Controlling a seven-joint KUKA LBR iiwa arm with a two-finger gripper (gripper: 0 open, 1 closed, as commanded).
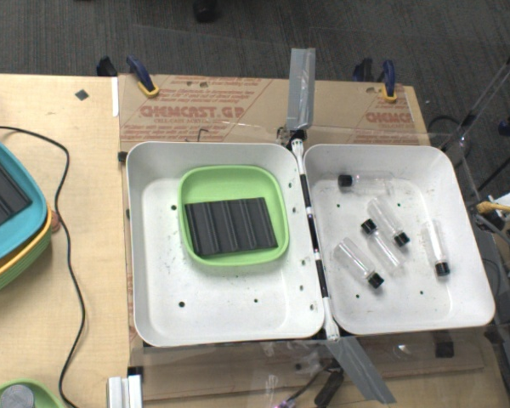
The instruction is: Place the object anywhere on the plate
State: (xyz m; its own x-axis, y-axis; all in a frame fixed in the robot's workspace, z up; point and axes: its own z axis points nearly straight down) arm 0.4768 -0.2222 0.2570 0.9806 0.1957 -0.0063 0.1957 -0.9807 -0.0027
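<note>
Vials (382,235) with black caps lie scattered in the right bin (459,304), well apart from the green plate (231,185) in the left bin (153,313). Picking has not begun; jaws' state cannot be told. Next comes grasping one vial.

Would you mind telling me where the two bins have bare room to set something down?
Left bin: a broad bare strip along its front, below the green plate, and a narrower one on its left. Right bin: bare along the front edge; its middle is crowded with clear vials.
</note>
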